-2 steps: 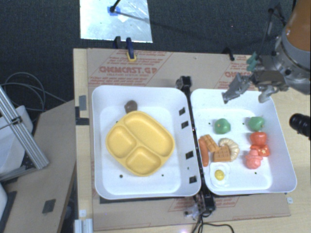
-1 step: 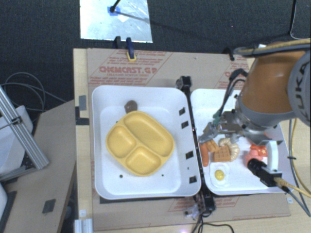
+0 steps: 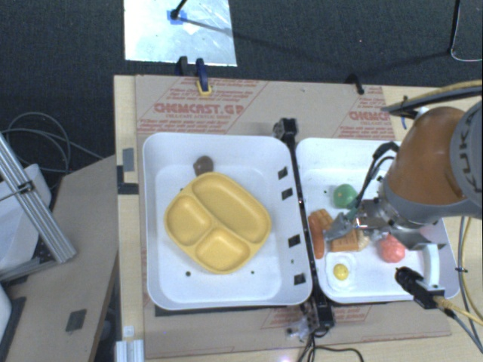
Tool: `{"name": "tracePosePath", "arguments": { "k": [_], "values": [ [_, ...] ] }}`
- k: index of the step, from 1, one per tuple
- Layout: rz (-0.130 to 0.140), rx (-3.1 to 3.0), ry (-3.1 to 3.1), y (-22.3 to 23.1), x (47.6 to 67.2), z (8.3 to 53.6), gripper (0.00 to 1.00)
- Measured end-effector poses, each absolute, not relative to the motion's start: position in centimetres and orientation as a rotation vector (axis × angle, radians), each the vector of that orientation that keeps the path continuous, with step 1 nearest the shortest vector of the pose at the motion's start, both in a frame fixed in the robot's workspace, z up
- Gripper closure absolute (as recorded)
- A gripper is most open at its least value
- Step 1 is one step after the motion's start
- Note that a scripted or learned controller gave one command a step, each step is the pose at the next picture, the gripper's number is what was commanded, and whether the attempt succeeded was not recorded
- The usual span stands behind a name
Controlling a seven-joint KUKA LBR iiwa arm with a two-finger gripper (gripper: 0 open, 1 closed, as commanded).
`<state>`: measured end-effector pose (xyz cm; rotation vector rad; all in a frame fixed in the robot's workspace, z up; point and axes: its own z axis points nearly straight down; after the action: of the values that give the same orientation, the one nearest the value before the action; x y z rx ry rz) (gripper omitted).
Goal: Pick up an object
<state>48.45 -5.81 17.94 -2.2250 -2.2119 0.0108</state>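
Two white bins sit side by side on a cardboard-covered bench in the middle of the frame. The left bin (image 3: 162, 277) holds a yellow tray (image 3: 217, 222) with three compartments, lying at a slant near the bin's centre. Just above the tray, toward the bin's upper edge, lies a small brown lump (image 3: 202, 164).

The right bin (image 3: 321, 157) holds the small food items. A green ball (image 3: 345, 195) sits in its upper middle. Below it, at the bin's left side, an orange strip (image 3: 318, 228) lies close to the divider. A tan waffle-like piece (image 3: 347, 240) lies just right of the strip. A fried egg (image 3: 341, 271) rests near the bin's lower edge, below the waffle piece. A pink lump (image 3: 392, 249) sits to the right, partly under the arm.

The arm (image 3: 430, 164) comes in from the right of the frame, its orange band bulking over the right bin's upper right. The gripper (image 3: 349, 225) hangs low over the bin, between the green ball and the waffle piece, its metal tip right at the waffle's upper edge. Whether it is spread or closed cannot be told from this angle, and nothing is seen clamped in it.

A silver sheet (image 3: 179, 19) lies on the dark floor at the upper left of the frame.
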Motion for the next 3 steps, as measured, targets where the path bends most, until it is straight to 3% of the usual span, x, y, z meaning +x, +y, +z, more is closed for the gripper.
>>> {"name": "tracePosePath", "arguments": {
  "k": [1,2,3],
  "values": [
    [-0.023,-2.224,-2.24,-4.0,50.5,41.1,0.0],
    [0.008,-2.224,-2.213,-9.6,49.5,29.6,0.0],
    [0.008,-2.217,-2.216,-9.9,48.6,19.8,0.0]
  ]
}}
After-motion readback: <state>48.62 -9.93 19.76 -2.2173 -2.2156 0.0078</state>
